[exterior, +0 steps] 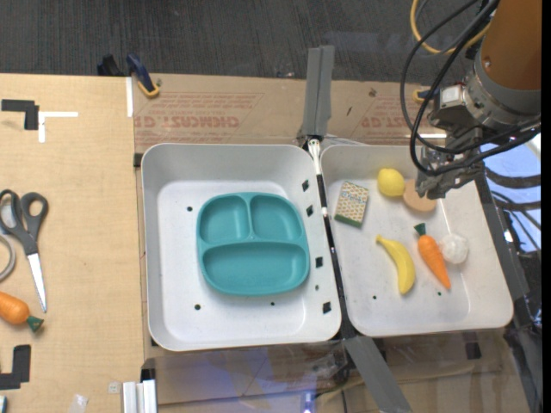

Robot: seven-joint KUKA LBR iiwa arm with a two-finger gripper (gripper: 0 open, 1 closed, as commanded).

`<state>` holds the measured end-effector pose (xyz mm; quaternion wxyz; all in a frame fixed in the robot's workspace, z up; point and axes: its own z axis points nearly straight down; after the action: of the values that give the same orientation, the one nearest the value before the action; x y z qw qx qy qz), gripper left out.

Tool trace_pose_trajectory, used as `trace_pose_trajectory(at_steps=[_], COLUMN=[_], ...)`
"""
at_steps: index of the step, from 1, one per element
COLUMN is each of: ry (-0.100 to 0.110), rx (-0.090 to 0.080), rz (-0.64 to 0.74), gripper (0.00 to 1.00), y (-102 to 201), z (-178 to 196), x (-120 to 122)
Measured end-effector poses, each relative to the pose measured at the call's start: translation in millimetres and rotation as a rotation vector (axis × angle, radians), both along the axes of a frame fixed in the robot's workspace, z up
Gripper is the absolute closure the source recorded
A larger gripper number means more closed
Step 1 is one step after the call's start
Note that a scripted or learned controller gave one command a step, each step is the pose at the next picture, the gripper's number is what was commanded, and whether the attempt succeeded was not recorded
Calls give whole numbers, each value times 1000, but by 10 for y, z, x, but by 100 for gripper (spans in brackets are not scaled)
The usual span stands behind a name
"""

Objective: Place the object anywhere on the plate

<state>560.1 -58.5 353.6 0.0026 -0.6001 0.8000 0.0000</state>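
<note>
The arm (508,41) is reaching over the right bin (482,312), well right of the teal plate (252,243). Its gripper (435,183) is hovering by the lemon (391,181); its grasp cannot be told. A pick is probably pending, with nothing lying on the plate.

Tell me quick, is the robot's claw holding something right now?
Gripper: low in the right bin, above a tan disc beside the lemon; open or shut cannot be told.

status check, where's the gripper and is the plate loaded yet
Gripper low over right bin, by lemon. Teal plate in left bin, nothing on it.
</note>
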Motion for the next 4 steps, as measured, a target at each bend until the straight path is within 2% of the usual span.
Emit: trace_pose_trajectory(at_steps=[1,2,3,4], ry=[-1,-1,0,-2], rx=[-1,0,0,0], rz=[82,220,241,706], gripper=[100,100,100,100], y=[-272,-767,-1434,-1625], z=[776,1379,1369,1365], x=[323,648,871,1003])
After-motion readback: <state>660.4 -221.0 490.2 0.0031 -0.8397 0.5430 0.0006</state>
